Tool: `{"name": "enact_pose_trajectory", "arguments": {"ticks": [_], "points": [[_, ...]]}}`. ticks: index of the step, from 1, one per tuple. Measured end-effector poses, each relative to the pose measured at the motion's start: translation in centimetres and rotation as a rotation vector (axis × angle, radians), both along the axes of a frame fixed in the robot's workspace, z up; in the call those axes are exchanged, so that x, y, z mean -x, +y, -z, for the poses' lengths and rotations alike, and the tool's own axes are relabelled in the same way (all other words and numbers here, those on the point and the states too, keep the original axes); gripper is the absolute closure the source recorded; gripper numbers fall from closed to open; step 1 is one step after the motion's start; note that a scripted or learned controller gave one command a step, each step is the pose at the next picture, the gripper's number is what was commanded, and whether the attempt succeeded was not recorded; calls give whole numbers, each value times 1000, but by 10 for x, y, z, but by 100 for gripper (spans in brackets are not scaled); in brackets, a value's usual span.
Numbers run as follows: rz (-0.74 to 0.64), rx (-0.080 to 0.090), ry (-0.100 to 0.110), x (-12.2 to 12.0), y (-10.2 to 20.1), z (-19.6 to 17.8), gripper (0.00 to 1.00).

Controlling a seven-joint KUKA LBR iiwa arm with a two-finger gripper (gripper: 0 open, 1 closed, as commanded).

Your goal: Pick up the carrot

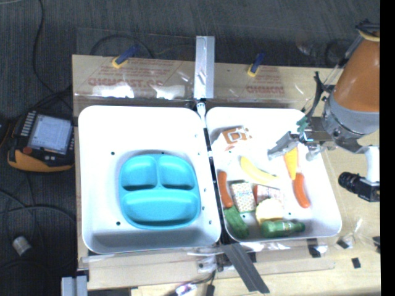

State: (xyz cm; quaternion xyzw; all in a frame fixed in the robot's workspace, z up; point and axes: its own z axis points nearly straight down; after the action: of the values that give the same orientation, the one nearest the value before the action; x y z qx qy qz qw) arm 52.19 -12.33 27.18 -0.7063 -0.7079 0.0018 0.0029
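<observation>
The carrot (291,161) is a short orange piece standing nearly upright in the picture, in the right part of the right bin (321,224). My gripper (295,149) hovers right over its upper end. Its fingers are spread wide, one finger (279,146) reaching left and the other on the right, so the gripper is open. The carrot's top lies in the gap between them, with no finger visibly pressing on it.
A red sausage (300,190) lies just below the carrot and a banana (256,170) to its left. Small boxes (244,197), another sausage (222,189), a cucumber (235,221) and a green bottle (282,228) crowd the bin's front. The left bin holds a blue divided plate (160,190).
</observation>
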Motion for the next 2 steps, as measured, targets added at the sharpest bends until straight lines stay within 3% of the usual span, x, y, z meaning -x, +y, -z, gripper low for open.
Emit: {"name": "enact_pose_trajectory", "arguments": {"ticks": [1, 2], "points": [[300, 2, 1, -29, -65, 20, 0], [472, 3, 2, -94, -87, 126, 0]]}}
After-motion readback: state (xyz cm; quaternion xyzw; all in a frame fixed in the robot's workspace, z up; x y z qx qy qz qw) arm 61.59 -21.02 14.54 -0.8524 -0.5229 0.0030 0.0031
